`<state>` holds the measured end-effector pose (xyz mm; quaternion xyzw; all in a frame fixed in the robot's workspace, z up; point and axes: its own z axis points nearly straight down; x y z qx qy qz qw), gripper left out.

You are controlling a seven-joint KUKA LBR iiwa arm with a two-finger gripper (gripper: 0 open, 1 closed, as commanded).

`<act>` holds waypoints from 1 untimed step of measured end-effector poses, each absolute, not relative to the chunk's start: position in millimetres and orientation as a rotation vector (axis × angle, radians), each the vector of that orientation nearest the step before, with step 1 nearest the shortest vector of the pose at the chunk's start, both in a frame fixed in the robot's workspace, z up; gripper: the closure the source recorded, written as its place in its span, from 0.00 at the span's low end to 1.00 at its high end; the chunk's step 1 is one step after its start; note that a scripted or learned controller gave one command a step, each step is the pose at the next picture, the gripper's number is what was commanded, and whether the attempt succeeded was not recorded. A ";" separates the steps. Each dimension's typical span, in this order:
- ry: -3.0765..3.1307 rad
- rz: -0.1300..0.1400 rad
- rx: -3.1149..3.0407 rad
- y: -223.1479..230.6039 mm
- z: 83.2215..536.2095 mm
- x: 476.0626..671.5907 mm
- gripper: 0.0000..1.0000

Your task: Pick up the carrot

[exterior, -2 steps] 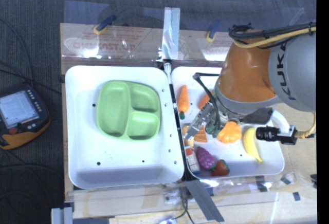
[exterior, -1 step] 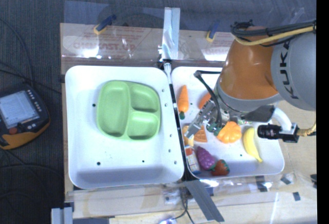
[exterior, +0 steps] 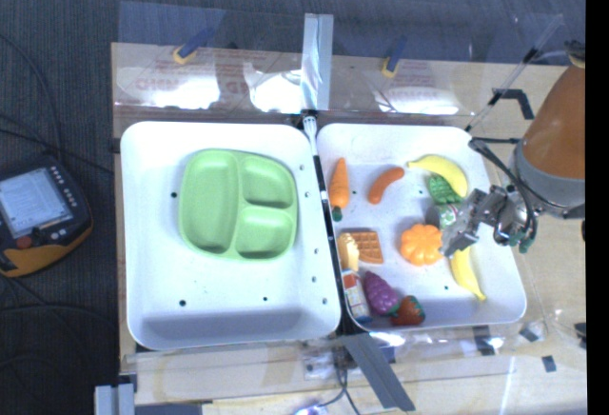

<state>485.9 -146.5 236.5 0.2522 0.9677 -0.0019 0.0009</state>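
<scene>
The carrot (exterior: 338, 184) is an orange cone with a green tip, lying upright along the left wall of the right bin (exterior: 495, 308). My gripper (exterior: 468, 230) hangs low over the right part of that bin, between a small orange pumpkin (exterior: 421, 245) and a banana (exterior: 466, 275). It is well to the right of the carrot and nothing shows between its fingers.
A green divided plate (exterior: 238, 204) lies in the left bin (exterior: 171, 308). The right bin also holds an orange sausage (exterior: 385, 183), a second banana (exterior: 442, 167), a green vegetable (exterior: 443, 189), a waffle (exterior: 361, 247), purple grapes (exterior: 380, 291) and a strawberry (exterior: 409, 310).
</scene>
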 end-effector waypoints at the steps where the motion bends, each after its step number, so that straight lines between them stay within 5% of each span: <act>1: 3.041 -0.002 0.781 -142.8 236.5 487.0 0.00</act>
